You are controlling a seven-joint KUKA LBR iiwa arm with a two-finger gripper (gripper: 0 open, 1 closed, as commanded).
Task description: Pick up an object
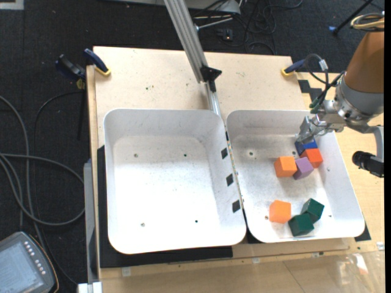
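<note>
Robot arm reached into right bin [342, 182] from three o'clock.
Its gripper [307, 140] hung over a blue block [305, 145] beside orange [285, 166] and purple [303, 167] blocks; finger state unclear.

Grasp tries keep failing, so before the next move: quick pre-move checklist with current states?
1. Gripper over the right bin, above the blue block: ok.
2. Finger opening: cannot tell.
3. Blue block held between fingers: cannot tell.
4. Room around target: not ok; an orange block and the purple block crowd it.
5. Other targets within the bin walls: ok; orange blocks and green blocks lie inside.
</note>
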